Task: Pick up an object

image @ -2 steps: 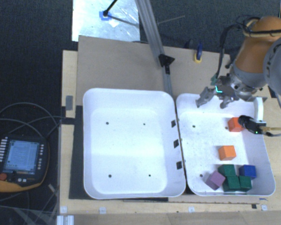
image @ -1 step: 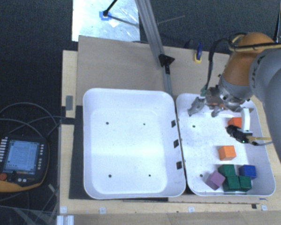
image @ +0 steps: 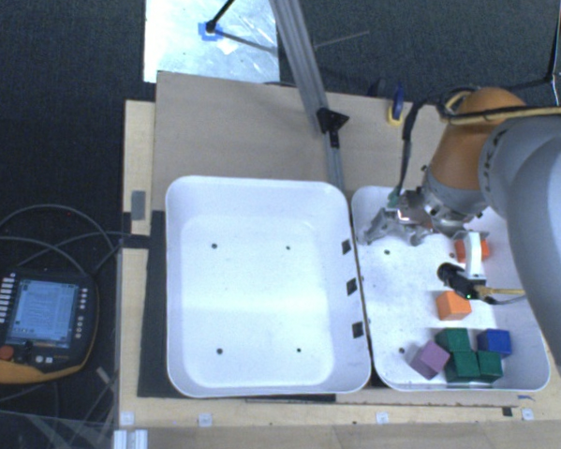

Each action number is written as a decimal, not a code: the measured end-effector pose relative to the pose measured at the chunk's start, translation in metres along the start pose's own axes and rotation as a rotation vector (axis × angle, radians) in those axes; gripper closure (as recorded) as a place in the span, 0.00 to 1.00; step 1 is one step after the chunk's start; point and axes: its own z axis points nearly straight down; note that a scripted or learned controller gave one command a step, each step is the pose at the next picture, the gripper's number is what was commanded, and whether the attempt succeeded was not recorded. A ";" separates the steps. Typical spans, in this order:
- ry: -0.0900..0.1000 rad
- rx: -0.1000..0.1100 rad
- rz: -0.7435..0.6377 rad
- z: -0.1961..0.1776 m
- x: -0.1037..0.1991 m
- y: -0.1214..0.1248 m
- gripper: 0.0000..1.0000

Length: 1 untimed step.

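arm: the grey arm (image: 532, 176) comes in from the right, orange band above the wrist
gripper: gripper (image: 399, 230) sits low over the right bin's (image: 386, 360) far left corner, can't really make out the tips
blocks: orange block (image: 453, 306) mid-bin, then purple block (image: 431, 357), green blocks (image: 463, 355) and blue block (image: 495, 342) bunched at the near right
left bin: left bin (image: 259, 283), just white floor
pendant: teach pendant (image: 36, 326) on the floor, far left

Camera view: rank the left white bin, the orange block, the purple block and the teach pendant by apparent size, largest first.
1. Left white bin
2. Teach pendant
3. Purple block and orange block: these look much alike, so I will not rank one above the other.
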 end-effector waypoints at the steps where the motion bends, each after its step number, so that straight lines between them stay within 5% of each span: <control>1: 0.000 -0.008 -0.002 -0.015 0.000 0.002 1.00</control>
